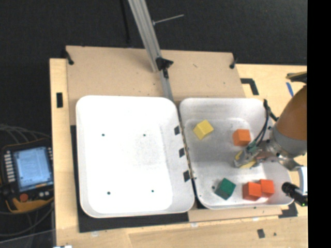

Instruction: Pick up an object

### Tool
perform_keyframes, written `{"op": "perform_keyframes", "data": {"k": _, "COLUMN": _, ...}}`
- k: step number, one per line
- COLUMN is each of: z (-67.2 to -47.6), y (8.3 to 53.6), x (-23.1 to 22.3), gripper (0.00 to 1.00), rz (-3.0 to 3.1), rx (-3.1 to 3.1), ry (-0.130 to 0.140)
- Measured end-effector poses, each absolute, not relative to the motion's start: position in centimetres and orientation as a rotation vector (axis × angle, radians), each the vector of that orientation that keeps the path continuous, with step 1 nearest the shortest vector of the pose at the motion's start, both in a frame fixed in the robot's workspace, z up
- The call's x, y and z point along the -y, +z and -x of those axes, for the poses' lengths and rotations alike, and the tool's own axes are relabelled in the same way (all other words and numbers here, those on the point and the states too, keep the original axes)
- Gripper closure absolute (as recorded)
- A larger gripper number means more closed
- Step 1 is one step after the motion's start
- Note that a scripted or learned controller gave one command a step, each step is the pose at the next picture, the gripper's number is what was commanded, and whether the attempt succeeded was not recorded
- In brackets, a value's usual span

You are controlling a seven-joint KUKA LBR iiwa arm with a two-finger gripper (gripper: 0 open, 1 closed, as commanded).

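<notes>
Your gripper (pixel 243 159) hangs low in the right bin (pixel 220 107), just below the orange cube (pixel 241 137). You cannot tell its grip state

Glossy white plastic bins (pixel 129 105) sit on a matt wooden bench (pixel 201 61).

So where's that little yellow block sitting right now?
The small yellow cube lies in the right-hand white bin, in its upper-left part near the divide between the bins, left of the single orange cube and above the green cube.
</notes>
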State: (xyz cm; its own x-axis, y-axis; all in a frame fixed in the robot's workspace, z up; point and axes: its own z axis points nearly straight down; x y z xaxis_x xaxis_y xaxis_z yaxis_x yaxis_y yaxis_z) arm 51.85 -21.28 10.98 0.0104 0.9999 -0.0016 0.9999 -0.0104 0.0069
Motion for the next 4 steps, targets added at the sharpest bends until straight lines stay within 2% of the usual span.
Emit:
{"op": "perform_keyframes", "data": {"k": 2, "z": -51.9, "y": 22.3, "x": 19.9, "gripper": 1.00, "rz": -2.211, "rx": -2.222, "ry": 0.006}}
{"op": "perform_keyframes", "data": {"k": 3, "z": -52.0, "y": 23.2, "x": 20.0, "gripper": 1.00, "rz": -2.213, "rx": -2.227, "ry": 0.002}}
{"op": "perform_keyframes", "data": {"k": 4, "z": -53.7, "y": 24.3, "x": 14.9, "gripper": 1.00, "rz": -2.210, "rx": -2.229, "ry": 0.005}}
